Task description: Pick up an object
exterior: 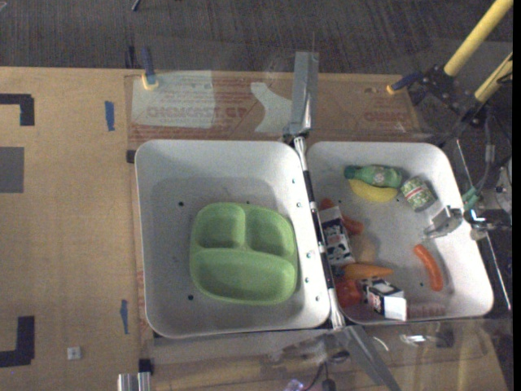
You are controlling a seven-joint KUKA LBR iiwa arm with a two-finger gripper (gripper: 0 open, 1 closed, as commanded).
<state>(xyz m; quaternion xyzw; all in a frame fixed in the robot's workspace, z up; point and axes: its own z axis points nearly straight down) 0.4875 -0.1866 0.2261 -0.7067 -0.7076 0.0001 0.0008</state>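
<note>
Gripper [447,221] over right bin [456,169], beside sausage [429,267].

The tool [446,221], a small grey piece, sits over the right-hand edge of the right bin [464,287]. Just left of it and slightly farther back lies a small green-labelled can [417,192]. Farther left are a green bottle [374,174] and a banana [373,191], touching. Just nearer the viewer than the tool lies an orange-red sausage-shaped toy [429,266]. Well to its left, by the divider, are small cartons [335,236] and a carrot [366,271]. Beyond them, the left bin [163,177] holds a green divided plate [242,252].
</note>
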